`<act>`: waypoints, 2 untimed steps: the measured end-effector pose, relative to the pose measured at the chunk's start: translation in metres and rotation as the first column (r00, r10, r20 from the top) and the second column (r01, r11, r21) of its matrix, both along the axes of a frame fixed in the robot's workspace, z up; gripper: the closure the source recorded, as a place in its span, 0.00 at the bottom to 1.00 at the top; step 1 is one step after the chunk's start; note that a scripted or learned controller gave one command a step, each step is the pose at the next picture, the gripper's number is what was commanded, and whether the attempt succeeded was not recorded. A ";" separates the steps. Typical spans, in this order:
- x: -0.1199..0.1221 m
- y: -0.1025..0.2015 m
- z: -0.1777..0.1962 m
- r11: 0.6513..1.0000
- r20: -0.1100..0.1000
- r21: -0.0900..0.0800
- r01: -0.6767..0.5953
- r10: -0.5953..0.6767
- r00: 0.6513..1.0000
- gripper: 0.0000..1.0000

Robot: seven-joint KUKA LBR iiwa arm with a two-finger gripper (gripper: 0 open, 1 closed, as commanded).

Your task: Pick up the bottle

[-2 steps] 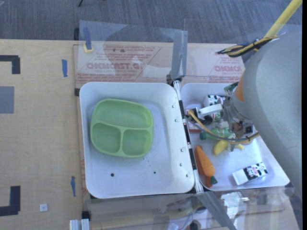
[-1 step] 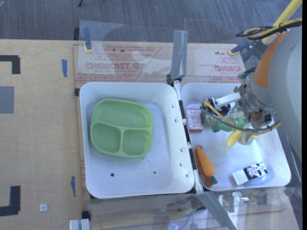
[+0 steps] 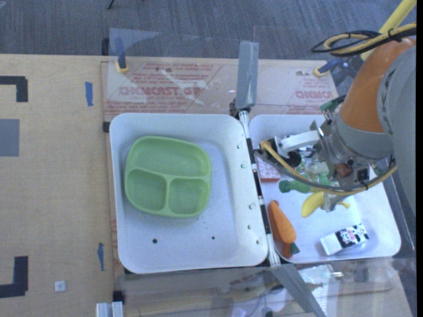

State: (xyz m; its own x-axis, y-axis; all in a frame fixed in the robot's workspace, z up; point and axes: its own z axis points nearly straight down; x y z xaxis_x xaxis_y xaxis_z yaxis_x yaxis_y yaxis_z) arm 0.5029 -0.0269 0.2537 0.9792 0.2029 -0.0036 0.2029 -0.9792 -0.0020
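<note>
The bottle (image 3: 295, 187) looks like the green, partly see-through object lying on its side in the right bin (image 3: 390, 243), its darker green end pointing left. My gripper (image 3: 320, 169) is low over the bottle's right part, under the grey wrist and orange band. Cables and the wrist body hide where the gripper meets the bottle, so contact cannot be judged.
In the right bin a yellow banana (image 3: 313, 205) lies just below the bottle, an orange carrot (image 3: 283, 226) at the lower left, a black-and-white carton (image 3: 344, 238) at the lower right, a red-and-white packet (image 3: 268, 170) at the left wall. A green divided plate (image 3: 168, 176) sits in the left bin (image 3: 198, 249).
</note>
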 end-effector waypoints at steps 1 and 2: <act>0.000 0.000 0.000 1.000 0.000 0.000 0.000 0.000 1.000 0.00; 0.052 -0.012 -0.059 0.999 -0.001 0.000 -0.051 0.051 0.999 0.00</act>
State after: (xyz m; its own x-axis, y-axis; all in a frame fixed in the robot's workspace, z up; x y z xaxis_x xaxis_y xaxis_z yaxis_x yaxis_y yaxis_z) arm 0.5554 -0.0387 0.1945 0.9677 0.2522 -0.0046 0.2521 -0.9677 -0.0026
